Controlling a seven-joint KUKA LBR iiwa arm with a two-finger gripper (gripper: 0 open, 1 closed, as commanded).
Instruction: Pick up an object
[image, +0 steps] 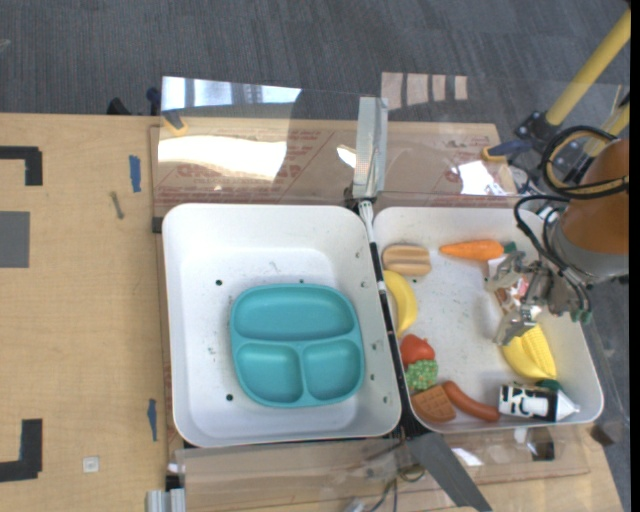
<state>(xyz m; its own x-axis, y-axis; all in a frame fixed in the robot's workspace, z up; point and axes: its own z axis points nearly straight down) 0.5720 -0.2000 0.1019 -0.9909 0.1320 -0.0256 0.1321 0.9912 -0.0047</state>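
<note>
Gripper (518, 305) is seen at right of frame in the right bin (590, 385), just above a yellow corn cob (531, 352) lying diagonally, upper left to lower right.

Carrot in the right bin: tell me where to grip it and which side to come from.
Grip the carrot across its thick orange middle, coming straight down from above. It lies flat, pointing along the bin's far wall, apart from the bun, so either long side looks free to close on.
</note>
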